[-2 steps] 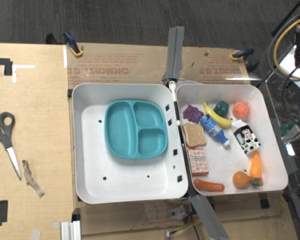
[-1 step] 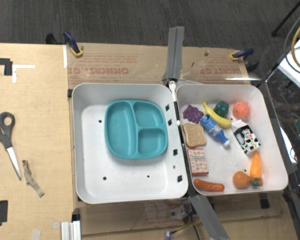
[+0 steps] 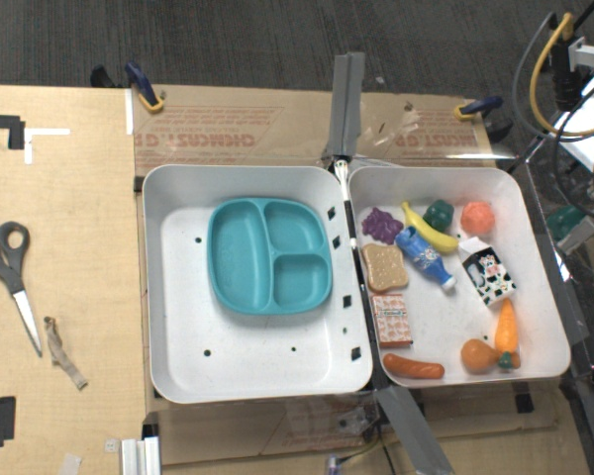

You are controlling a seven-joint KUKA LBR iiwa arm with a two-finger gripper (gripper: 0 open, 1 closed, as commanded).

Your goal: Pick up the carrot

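Carrot (image 3: 506,331) lies at 4 o'clock of right bin (image 3: 543,228), green top against wall, orange ball (image 3: 476,355) touching at its 8. Risks: fingers clip wall, nudge ball, grab wrong orange item. Gripper state: cannot tell; possibly off-frame.

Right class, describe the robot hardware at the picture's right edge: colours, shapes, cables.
A yellow cable arches among thin black cables, beside a white boxy part. Whether they belong to the arm cannot be told.
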